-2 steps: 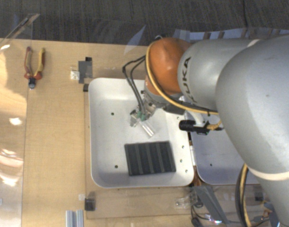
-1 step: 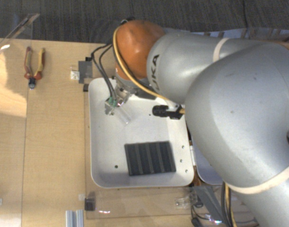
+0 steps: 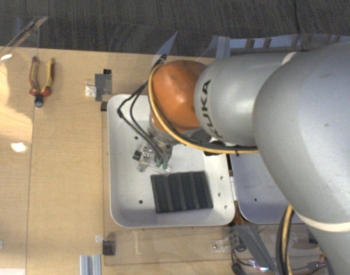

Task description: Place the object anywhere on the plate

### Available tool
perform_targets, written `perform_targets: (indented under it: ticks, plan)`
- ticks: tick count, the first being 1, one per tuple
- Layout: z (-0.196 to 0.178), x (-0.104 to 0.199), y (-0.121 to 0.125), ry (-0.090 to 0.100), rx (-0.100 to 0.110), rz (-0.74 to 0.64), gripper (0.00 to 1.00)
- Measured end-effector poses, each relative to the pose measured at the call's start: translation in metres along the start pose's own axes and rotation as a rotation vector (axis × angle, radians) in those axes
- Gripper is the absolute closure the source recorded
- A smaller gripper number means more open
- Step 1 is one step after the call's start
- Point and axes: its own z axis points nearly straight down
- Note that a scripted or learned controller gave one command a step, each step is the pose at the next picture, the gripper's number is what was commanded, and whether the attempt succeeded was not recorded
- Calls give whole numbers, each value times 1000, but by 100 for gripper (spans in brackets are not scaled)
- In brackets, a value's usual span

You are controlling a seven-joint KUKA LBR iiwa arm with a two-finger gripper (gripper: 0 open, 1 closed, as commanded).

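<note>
Seen from above, the grey KUKA arm with its orange wrist band [image 3: 177, 93] reaches in from the right and hangs over the left shallow white bin [image 3: 123, 205]. Its two-finger gripper [image 3: 152, 158] points down at the bin floor, just beyond the far edge of a dark ribbed rectangular plate [image 3: 181, 191] that lies flat in the near half of that bin. The plate's long axis runs left to right, slightly tilted, and its ribs run across the short way. Something small and pale with a hint of green [image 3: 145, 159] sits at the gripper's tip, but it is too small and blurred to tell whether it is the object to be placed or part of the tool, and whether the gripper is spread or closed cannot be told. If the object is there, the plate lies toward the camera and a little to the right of it, so the move is probably a short one. Bare bin floor borders the plate to the left and along the near edge. Off the bin, red-handled pliers [image 3: 40, 80] lie on the wooden bench [image 3: 60, 182], well apart.
</note>
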Motion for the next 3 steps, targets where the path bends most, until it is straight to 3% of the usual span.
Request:
perform_targets:
  ticks: [1,2,3]
  plan:
    - [8,82,-14,-19,-11,-373,100]
    - [3,14,-53,-39,-24,-715,100]
    - [-84,-71,32,-3,-3,-836,100]
